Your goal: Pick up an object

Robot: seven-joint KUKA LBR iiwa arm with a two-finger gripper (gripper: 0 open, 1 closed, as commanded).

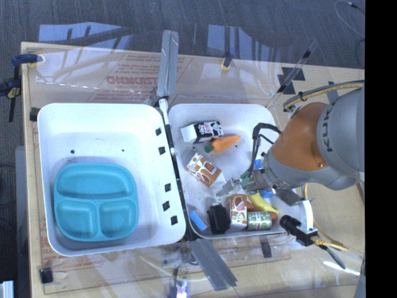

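My gripper (pixel 240 184) hangs low in the right bin (pixel 186 118), in its front half. It is just above a small printed can (pixel 238 210) and a yellow banana-like item (pixel 261 205). A brown and white patterned box (pixel 203 169) lies to its left. Farther back are an orange carrot (pixel 224 143) and a black and white carton (pixel 208 130). At the front edge lie a black block (pixel 218 219), a small blue piece (pixel 198 220) and a green-labelled can (pixel 258 224). I see nothing lifted off the bin floor.
The left bin (pixel 49 120) holds a teal divided tray (pixel 95 202) in its front half. A row of black clips (pixel 167 169) runs along the wall between the bins. The grey arm with its orange band (pixel 299 146) covers the right bin's right side.
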